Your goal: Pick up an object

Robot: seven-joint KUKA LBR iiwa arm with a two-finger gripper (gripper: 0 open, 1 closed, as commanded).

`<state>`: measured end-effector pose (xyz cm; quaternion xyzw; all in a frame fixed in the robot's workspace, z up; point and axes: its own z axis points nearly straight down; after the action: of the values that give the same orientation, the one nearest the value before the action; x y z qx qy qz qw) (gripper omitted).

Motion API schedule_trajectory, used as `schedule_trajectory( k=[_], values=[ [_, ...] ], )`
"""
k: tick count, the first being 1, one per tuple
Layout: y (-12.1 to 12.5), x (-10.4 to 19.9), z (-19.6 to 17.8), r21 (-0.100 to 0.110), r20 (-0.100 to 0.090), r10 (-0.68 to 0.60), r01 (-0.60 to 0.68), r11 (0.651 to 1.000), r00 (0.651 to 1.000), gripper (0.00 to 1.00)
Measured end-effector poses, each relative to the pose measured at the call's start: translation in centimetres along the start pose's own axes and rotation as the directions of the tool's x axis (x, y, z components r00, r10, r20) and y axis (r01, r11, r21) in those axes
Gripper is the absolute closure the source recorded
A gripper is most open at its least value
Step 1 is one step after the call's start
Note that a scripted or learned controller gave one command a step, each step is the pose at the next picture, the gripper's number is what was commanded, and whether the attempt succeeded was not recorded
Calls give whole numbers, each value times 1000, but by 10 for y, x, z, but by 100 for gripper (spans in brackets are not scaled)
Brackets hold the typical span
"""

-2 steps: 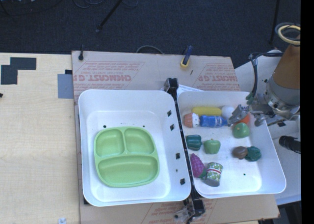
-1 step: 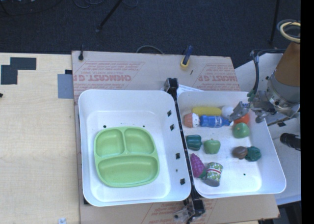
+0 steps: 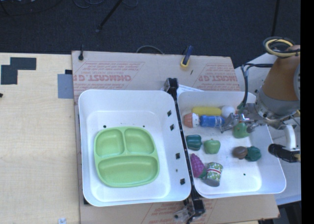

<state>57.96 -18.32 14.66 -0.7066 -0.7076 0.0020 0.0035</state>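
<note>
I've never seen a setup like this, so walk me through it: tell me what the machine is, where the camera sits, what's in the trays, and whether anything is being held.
One camera looks down at a slant on a bench. The grey arm with an orange band is a robot reaching in from the right; its gripper hangs low over the right bin. That bin holds small toys: a yellow piece, a blue bottle, a green apple, a purple item, a small cup. The left bin holds a green divided plate. I cannot tell whether anything is gripped.

Your left bin [image 3: 88, 120] holds tray [image 3: 126, 156]; right bin [image 3: 274, 181] holds bottle [image 3: 206, 120] at 12 o'clock, cup [image 3: 213, 173] at 6.
</note>
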Motion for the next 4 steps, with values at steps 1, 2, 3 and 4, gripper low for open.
schedule_trajectory(
  k=[1, 2, 3, 4],
  values=[
    [3, 6, 50, -6, -8, -4, 4, 1000, 1000, 0],
    [1, 4, 40, -3, -3, -2, 2, 1000, 1000, 100],
    [7, 11, -9, -9, 2, 0, 0, 1000, 1000, 100],
    [0, 13, -54, -8, 2, 0, 0, 1000, 1000, 100]
  ],
)
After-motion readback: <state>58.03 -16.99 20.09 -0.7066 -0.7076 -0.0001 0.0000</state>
